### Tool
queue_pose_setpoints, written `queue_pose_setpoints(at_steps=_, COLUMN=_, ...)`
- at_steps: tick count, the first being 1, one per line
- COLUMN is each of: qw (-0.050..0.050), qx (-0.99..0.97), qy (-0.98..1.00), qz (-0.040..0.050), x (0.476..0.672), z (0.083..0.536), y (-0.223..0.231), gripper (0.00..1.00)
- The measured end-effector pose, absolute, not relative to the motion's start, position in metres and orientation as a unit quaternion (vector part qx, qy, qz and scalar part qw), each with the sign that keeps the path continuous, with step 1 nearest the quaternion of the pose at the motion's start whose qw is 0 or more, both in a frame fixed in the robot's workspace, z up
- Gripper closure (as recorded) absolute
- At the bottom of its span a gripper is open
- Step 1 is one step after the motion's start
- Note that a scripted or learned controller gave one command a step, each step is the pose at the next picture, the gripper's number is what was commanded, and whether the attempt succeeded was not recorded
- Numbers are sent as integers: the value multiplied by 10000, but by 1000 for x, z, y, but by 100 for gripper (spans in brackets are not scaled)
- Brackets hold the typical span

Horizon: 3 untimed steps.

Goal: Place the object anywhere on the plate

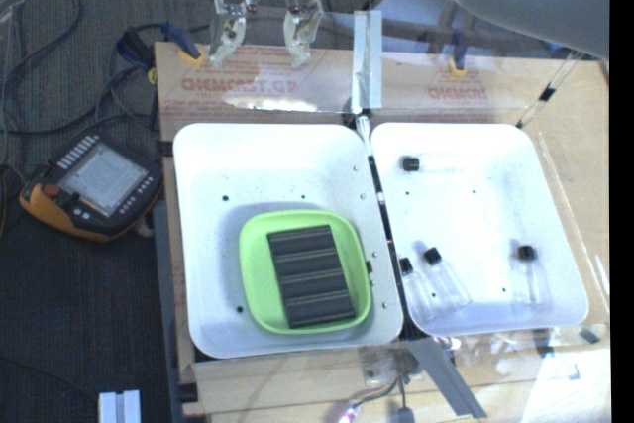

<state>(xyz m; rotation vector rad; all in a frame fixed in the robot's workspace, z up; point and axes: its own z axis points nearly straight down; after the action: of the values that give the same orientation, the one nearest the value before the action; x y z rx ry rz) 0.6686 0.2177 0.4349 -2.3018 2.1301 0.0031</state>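
Note:
A dark grey ridged block (312, 275) lies flat on the light green plate (256, 297) in the left bin (203, 193). My gripper (265, 32) hangs high above the back edge of the bench, well behind the left bin. Its two fingers stand apart with nothing between them. The grey arm crosses the top right of the view.
The right bin (555, 203) holds three small clear vials with black caps: one at the back (409, 163), one near the front left (436, 267), one at the right (526, 263). A teach pendant (94, 185) and cables lie on the floor to the left.

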Motion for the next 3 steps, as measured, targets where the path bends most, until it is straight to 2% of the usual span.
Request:
queue_pose_setpoints(at_steps=1, qw=24, qx=-8219, qy=5696, qz=15, x=669, z=434, y=234, gripper=0)
queue_pose_setpoints(at_steps=2, qw=14, qx=-8772, qy=4801, qz=13, x=668, z=309, y=234, gripper=0)
queue_pose_setpoints(at_steps=3, qw=23, qx=-9316, qy=3634, qz=13, x=668, z=333, y=234, gripper=0)
